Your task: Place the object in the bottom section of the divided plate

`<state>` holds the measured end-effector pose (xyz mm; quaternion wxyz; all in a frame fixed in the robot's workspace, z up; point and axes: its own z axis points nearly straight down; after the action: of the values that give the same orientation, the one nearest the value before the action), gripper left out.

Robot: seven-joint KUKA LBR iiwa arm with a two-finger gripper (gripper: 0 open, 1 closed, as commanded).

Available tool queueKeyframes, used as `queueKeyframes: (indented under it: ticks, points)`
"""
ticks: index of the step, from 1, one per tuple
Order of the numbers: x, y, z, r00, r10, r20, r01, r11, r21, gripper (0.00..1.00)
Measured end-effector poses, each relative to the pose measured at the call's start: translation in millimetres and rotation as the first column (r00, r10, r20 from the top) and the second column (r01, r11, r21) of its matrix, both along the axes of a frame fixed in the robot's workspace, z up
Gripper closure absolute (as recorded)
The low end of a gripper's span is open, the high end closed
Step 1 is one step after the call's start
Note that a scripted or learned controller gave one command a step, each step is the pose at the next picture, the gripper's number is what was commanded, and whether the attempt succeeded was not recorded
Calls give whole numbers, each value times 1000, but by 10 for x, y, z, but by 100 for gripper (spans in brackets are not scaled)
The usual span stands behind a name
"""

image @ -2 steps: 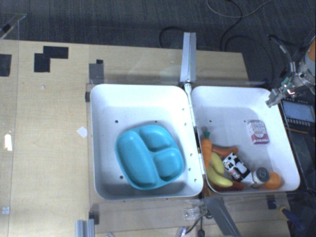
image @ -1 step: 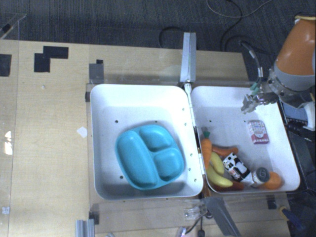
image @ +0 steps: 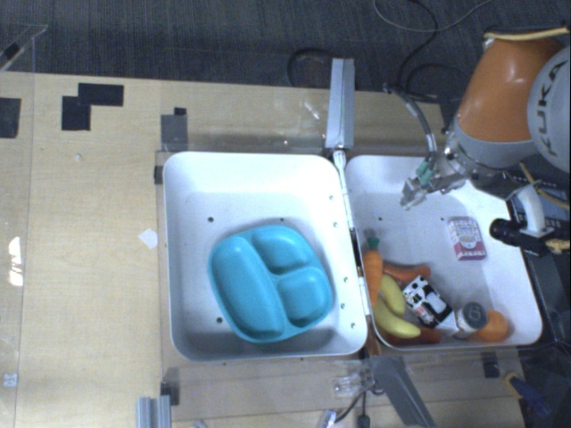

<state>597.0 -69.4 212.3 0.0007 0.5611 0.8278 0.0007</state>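
I am seeing the end effector [image: 417,188] hanging over the upper part of the right bin [image: 393,172], well apart from the clutter below it; nothing is sitting between its fingers, which look slightly parted, though the view is too small to be sure. The blue divided plate [image: 270,281] is lying in the left bin [image: 187,239]. Along the right bin's lower edge a carrot [image: 373,268], a banana [image: 393,308], a black-and-white toy [image: 425,300] and an orange piece [image: 493,326] are crowding together, touching. A small pink-and-white packet [image: 467,238] is lying alone nearer the arm [image: 504,92].
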Motion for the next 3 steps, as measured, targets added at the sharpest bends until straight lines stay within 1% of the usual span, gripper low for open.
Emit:
queueKeyframes:
  ticks: [1, 2, 3]
  points:
    - [-225, -10, 221, 1000, 12, 1, -12, 1000, 0, 100]
    - [-210, 1023, -33, 995, 104, -1, -104, 995, 0, 100]
    - [-520, 1476, 81, 966, 259, 1, -259, 966, 0, 100]
